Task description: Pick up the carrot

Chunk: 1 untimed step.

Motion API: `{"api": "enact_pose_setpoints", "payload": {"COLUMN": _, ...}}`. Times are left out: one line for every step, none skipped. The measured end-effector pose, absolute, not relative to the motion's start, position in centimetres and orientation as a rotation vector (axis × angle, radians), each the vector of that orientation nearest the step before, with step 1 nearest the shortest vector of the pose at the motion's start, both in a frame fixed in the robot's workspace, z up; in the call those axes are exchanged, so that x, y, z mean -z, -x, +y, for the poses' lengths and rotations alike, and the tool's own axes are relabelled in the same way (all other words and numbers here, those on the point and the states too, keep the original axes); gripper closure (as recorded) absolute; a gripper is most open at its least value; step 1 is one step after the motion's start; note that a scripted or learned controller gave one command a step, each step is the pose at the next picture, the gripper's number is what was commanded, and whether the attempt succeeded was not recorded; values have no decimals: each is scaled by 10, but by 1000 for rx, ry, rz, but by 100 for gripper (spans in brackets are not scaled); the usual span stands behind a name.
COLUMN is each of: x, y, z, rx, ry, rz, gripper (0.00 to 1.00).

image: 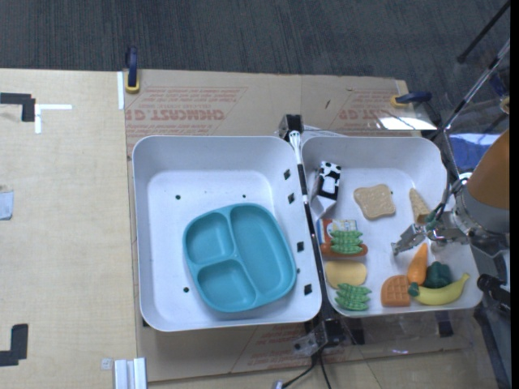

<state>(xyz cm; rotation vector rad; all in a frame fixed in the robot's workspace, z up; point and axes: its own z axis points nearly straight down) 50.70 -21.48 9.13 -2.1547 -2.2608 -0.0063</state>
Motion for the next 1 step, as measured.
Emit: {"api": "enact_pose_setpoints", "payload": {"x": -101, "y": -509, "z": -216, "rx": 7, "ry": 2168, "rz": -2262, "gripper": 100}}
